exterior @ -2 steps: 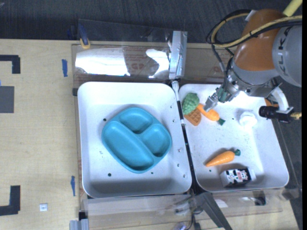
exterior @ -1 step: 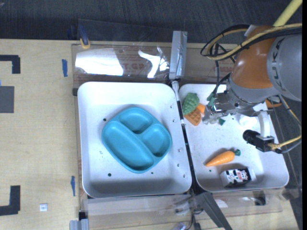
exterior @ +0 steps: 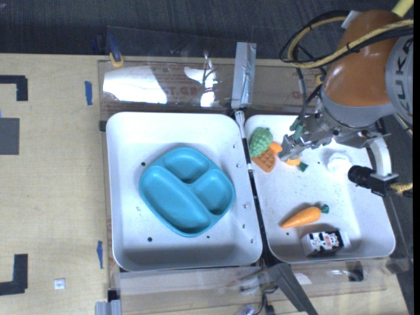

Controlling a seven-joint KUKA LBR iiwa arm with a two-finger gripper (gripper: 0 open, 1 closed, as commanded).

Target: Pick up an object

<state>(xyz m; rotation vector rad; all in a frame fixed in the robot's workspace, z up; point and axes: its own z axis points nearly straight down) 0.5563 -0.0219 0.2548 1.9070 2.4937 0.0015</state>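
Note:
My gripper (exterior: 293, 147) hangs over the upper left part of the right bin (exterior: 283, 192), below the orange band of the arm. A small orange piece with a green end (exterior: 294, 162) lies right under its tip; whether it is held is unclear. Just left of it sit a green leafy toy (exterior: 260, 139) and an orange wedge (exterior: 265, 161), close to the bin's left wall. Toward the front of the same bin lies a toy carrot (exterior: 302, 216), with a black-and-white carton (exterior: 324, 240) in front of it.
A blue divided plate (exterior: 187, 189) rests in the middle of the left bin (exterior: 123, 169). A white round item (exterior: 337, 161) lies right of the gripper. A clear panel and a metal post (exterior: 244, 77) stand behind the bins.

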